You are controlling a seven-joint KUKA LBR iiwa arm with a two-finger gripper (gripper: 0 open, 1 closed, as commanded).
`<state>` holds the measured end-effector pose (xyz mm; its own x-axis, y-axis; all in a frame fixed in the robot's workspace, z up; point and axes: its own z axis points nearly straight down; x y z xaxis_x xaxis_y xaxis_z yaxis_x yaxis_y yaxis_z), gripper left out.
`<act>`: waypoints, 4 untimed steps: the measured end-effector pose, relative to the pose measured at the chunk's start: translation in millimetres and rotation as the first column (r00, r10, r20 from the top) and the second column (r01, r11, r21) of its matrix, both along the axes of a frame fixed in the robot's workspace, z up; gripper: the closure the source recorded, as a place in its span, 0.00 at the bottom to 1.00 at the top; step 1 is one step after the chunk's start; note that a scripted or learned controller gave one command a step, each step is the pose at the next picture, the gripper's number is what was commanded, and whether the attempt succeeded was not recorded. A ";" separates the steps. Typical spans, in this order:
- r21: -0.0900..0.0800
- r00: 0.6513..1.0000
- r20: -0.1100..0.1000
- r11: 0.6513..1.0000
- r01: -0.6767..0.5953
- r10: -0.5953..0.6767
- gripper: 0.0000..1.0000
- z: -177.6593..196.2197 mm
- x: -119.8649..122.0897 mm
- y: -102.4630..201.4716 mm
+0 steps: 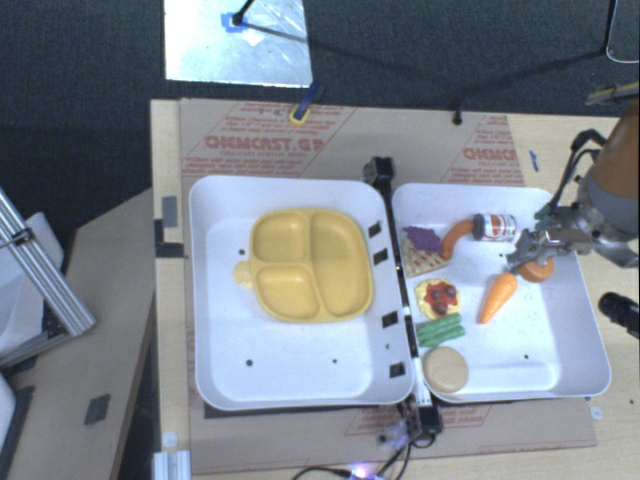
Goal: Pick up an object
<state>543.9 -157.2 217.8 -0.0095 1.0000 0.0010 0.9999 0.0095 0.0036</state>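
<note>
Jaw state cannot be determined: the gripper [527,253] sits at 3 o'clock in the right bin [575,353], over a small orange piece [541,271]. An orange carrot [497,297] lies just beside it at 7 o'clock. A small can [494,227] lies at 11 o'clock. The left bin [225,363] holds a yellow divided plate [305,265]. Both bins rest on a cardboard sheet [262,134] covering a wooden bench [165,148]. Dark carpet [80,88] surrounds the bench, with a silver panel [236,28] at 12 o'clock.

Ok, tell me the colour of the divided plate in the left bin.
Pale yellow all over; the plate shows it plainly in the camera view.
</note>
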 end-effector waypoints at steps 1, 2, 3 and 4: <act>0.000 1.000 0.000 1.000 -0.001 0.001 1.00 10.8 12.3 51.6; 0.001 1.000 -0.001 1.000 0.000 0.000 1.00 1.4 24.9 105.0; 0.001 1.000 0.000 1.000 0.000 0.000 1.00 8.2 42.3 145.9; 0.000 1.000 -0.001 1.000 0.001 -0.001 1.00 -1.5 64.4 188.1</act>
